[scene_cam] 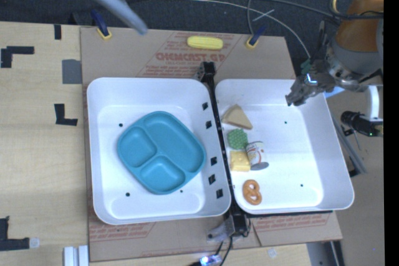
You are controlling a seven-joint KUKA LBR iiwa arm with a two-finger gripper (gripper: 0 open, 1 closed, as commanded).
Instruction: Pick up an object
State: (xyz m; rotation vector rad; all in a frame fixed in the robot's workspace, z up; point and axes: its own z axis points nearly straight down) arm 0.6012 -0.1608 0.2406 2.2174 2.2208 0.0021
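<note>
Pretzel (252, 192) unpicked at right bin's (312, 152) six o'clock; my gripper (298, 95) hovers one o'clock, jaw state unclear.

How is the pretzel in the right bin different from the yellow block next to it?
The pretzel is orange-brown with a looped shape and holes; the yellow block is pale yellow, solid and squarish. The pretzel lies nearer the bin's front edge; the block lies farther back, just below a green piece. Both lie flat near the right bin's left wall.
</note>
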